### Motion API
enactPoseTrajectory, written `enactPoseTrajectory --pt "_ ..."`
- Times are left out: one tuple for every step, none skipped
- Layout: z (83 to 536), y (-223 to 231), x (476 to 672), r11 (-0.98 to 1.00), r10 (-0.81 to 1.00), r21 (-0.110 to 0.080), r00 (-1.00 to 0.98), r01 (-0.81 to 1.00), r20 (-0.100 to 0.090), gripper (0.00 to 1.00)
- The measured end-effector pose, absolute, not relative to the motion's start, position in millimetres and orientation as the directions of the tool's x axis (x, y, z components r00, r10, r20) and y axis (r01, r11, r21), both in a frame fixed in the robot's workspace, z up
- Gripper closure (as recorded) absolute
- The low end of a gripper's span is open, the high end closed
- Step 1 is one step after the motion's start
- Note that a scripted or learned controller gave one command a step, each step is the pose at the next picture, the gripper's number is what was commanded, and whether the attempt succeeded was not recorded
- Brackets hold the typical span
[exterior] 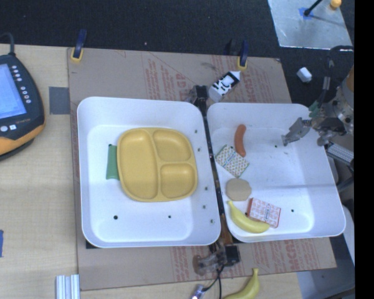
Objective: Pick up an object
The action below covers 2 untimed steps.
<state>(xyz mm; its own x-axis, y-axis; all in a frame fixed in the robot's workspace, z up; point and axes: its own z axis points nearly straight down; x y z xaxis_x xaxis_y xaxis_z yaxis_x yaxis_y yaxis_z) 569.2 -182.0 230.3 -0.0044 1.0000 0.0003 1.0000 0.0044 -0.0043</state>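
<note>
The gripper hangs over the right edge of the right shallow white plastic bin, near that bin's far right corner; its grey metal parts merge with the wrist behind them, and whether it is spread or pressed together cannot be told. Nothing shows between its tips. Much of the arm is cut off at the right side of the view. Inside the right bin, along its left edge, lie a small reddish-brown sausage, a checked square paper packet just below it, and a round tan biscuit-like disc nearer the front. At the front left corner a yellow banana curves along the bin floor, with a red-and-white patterned card touching or overlapping its upper side; which one lies on top is hard to make out. The left shallow white plastic bin holds a yellow plastic tray with three compartments, and a green flat object pokes out from under the tray's left edge, mostly hidden. At the table's front edge a second yellow banana is partly cut off by the frame. A grey and orange control pendant with a screen sits at the table's left edge, also cut off.
</note>
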Motion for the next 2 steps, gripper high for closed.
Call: enactPoseTrajectory --pt "155.8 -109.2 602.1 0.007 1.000 -0.006 -0.007 1.000 0.000 0.00" --pt "101.5 -105.3 654.1 0.006 1.000 -0.006 -0.006 1.000 -0.001 0.00"
